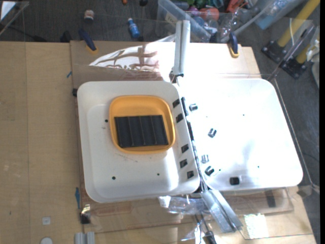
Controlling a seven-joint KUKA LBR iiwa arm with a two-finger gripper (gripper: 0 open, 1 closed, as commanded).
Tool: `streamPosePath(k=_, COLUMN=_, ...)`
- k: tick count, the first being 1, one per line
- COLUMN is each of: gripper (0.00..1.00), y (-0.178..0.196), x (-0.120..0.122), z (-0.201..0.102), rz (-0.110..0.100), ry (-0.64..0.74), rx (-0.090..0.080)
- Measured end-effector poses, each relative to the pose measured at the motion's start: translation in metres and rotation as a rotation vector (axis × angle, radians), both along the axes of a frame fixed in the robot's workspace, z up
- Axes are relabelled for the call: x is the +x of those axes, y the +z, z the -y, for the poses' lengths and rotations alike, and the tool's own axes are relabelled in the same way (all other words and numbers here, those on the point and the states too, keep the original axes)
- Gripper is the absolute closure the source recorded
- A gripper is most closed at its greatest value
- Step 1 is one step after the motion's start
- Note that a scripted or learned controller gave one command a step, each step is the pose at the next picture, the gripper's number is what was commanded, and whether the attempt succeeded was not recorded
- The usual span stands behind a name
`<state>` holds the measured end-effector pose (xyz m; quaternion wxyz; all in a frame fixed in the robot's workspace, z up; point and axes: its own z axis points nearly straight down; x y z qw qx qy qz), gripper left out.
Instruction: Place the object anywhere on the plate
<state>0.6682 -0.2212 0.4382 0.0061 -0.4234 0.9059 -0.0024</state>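
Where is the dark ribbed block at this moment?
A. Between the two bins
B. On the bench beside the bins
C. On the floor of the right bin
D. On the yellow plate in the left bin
D: the dark ribbed block lies flat on the yellow plate, inside the left bin.

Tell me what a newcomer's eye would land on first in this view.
The orange plate in the left bin stands out first, with a dark ribbed rectangular object lying flat on it. Next comes the glare-washed right bin, dotted with a few small dark pieces. Beyond the bench, a clear tub of colourful clutter sits at the top.
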Motion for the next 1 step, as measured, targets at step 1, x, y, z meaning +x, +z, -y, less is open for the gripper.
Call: streamPosePath(k=1, gripper=1.0, y=-0.0001, x=-0.0001, z=0.0004, rz=0.0, ry=0.304, rx=-0.003)
